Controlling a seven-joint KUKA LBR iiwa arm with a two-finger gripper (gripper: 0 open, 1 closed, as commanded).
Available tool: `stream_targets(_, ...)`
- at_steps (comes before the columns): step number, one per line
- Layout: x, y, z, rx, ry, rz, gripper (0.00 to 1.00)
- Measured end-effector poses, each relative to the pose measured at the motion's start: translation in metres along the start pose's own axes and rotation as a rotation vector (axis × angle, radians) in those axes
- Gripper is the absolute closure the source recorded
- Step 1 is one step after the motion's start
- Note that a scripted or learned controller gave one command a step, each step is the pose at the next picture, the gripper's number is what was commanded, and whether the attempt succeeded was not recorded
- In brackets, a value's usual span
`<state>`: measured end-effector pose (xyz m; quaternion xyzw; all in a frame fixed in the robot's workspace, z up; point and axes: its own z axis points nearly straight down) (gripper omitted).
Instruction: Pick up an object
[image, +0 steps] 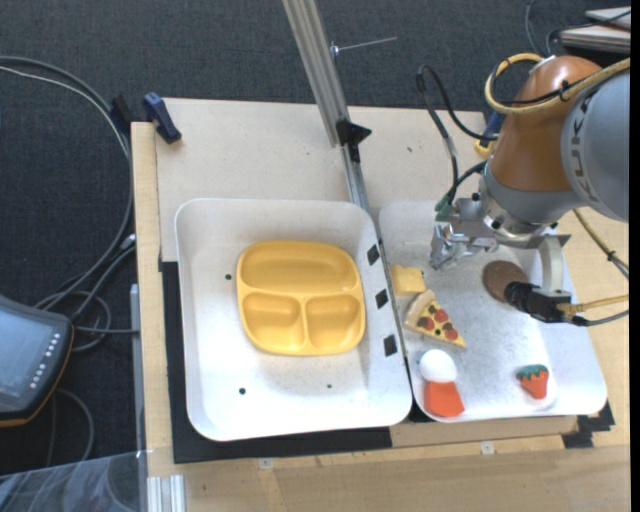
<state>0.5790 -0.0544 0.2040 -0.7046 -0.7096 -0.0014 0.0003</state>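
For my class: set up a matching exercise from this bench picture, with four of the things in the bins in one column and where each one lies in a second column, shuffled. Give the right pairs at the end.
Things
1. yellow divided tray
2. pizza slice
3. strawberry
4. brown disc

Places
A. near corner of the right bin, far from the other toys
B. alone in the middle of the left bin
C. right bin, partly under the arm's wrist
D. right bin, close to the divider, just below the pale yellow block

Pairs: 1-B, 2-D, 3-A, 4-C
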Motion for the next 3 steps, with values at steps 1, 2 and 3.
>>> stream_targets(1, 0.06, 0.023, -0.002, -0.001, 0.001, -0.002, 1.0)
stream_targets(2, 0.107, 0.039, -0.017, -0.002, 0.0, 0.0, 1.0)
stream_targets(3, 0.151, 0.06, -0.025, -0.002, 0.0, 0.001, 1.0)
